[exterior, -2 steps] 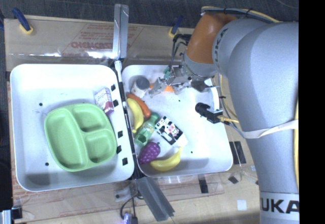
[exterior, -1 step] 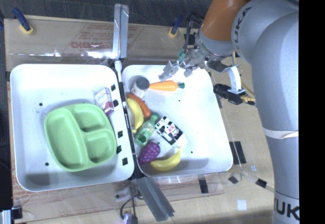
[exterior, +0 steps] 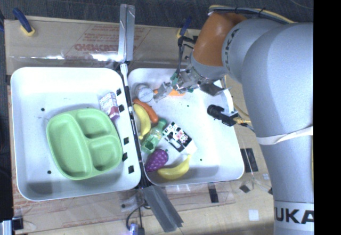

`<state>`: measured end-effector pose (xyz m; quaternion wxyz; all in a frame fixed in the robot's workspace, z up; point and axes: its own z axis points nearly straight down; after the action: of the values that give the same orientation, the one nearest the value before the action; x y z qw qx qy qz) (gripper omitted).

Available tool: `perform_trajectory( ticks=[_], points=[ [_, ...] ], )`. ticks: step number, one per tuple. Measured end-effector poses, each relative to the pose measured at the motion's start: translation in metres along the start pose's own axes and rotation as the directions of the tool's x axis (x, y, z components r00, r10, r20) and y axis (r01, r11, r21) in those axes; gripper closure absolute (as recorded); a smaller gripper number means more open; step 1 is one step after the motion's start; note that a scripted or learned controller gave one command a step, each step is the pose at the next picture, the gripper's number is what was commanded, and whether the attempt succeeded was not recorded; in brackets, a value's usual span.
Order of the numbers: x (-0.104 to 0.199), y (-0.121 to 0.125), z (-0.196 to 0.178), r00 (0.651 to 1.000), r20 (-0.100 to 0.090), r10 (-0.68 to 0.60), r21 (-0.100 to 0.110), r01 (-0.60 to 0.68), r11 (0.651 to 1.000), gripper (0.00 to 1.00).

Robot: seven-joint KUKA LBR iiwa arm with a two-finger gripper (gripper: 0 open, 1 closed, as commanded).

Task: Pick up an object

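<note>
Grey arm (exterior: 277, 95) looms over a cardboard-topped bench (exterior: 90, 42) on dark carpet; gripper (exterior: 178, 86), grip unreadable, hangs at the right bin's (exterior: 224, 170) far edge. Banana (exterior: 175, 169) lies near the front wall, ends pointing left-right.

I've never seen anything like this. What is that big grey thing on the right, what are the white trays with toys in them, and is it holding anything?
The big grey shape is a robot arm with an orange band near its wrist, reaching in from the right. One fixed camera looks down on the bench at a slant. At the arm's tip is its pincer, low over the far end of the right bin; I cannot tell whether it grips anything. That bin holds toy food along its left side: two bananas, purple grapes, a carrot, a green bottle, plus a black-and-white patterned packet. The left bin holds a green divided plate and a small carton.
</note>
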<state>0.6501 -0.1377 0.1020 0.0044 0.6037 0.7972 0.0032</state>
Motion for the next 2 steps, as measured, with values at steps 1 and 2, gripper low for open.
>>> perform_trajectory(
  ticks=[1, 2],
  points=[
    [-0.0012, 0.0006, -0.0113, 1.0, 0.003, -0.003, 0.0, 0.003, 1.0, 1.0],
    [-0.0003, 0.0003, -0.0122, 1.0, 0.0, -0.003, 0.004, 0.003, 1.0, 0.0]
  ],
)
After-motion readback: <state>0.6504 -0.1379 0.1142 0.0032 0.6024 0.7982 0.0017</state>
